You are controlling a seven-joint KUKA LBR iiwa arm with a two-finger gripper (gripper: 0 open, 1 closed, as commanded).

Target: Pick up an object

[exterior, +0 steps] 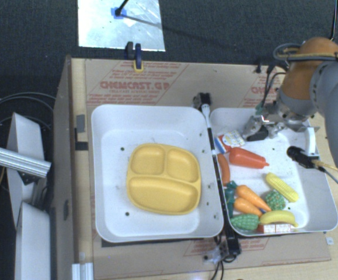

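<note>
My gripper (pixel 258 132) hangs low over the back of the right bin (pixel 326 206), beside a small white packet (pixel 233 139) that lies just to its left. Nothing shows between it and the bin floor. Toy food lies in front of it: a red-orange carrot-like piece (pixel 247 157), an orange sausage (pixel 224 168) by the bin's left wall, two orange carrots (pixel 250 198), a yellow corn cob (pixel 282 187), a banana (pixel 277 217) and green pieces (pixel 245 221).
The left bin (pixel 107 156) holds a yellow divided plate (pixel 163 177). A dark divider rail (pixel 211 150) runs between the bins. The bare floor of the right bin lies at its back right. Cardboard (pixel 157 83) surrounds both bins.
</note>
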